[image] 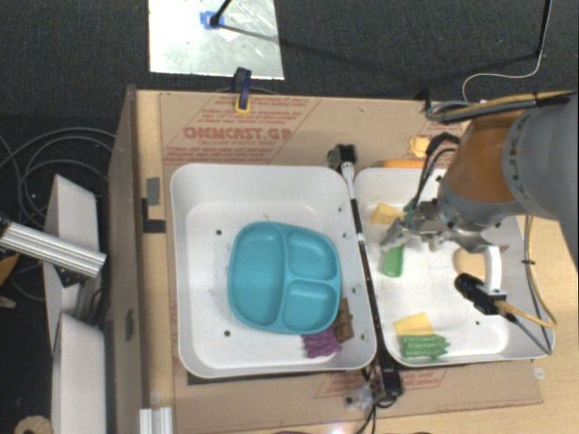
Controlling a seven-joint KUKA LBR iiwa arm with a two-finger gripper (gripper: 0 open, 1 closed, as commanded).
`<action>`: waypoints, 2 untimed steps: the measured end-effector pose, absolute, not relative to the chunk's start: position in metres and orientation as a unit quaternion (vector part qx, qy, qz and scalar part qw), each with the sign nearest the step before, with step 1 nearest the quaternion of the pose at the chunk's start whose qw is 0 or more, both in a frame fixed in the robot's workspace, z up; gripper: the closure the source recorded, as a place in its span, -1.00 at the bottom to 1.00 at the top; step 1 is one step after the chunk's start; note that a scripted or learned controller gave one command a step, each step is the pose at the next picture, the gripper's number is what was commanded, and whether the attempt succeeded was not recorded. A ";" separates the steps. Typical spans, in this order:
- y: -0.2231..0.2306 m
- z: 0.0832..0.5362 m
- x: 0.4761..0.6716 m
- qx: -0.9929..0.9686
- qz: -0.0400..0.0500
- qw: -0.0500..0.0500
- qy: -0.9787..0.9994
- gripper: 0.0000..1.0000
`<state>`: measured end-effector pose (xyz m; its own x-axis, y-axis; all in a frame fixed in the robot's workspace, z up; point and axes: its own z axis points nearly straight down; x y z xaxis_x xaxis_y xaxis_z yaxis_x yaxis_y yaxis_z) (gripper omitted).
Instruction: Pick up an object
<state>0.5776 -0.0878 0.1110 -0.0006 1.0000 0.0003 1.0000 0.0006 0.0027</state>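
Cardboard (237, 127) lines the bench under both bins; hand (396, 233) state unclear.

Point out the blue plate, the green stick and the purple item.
Blue plate (285, 277): camera view, its middle divider.
Green stick (393, 260): camera view, its middle.
Purple item (318, 344): camera view, its centre.

I see the arm (507, 165) reaching in over the right bin (516, 346). Its gripper (398, 235) sits low, just above a green block (393, 260); finger state unclear. A yellow piece (385, 212) lies near the gripper. Yellow wedge (414, 323) touches green toy (423, 345) at near edge. The left bin (194, 242) holds a teal divided plate (284, 277), purple toy (318, 344) and brown piece (345, 322) beside it.
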 end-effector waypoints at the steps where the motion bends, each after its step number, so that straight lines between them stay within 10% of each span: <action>1: -0.088 0.083 0.572 0.707 0.000 -0.001 0.707 -1.00; 2: -0.088 0.095 0.574 0.707 0.001 0.001 0.707 1.00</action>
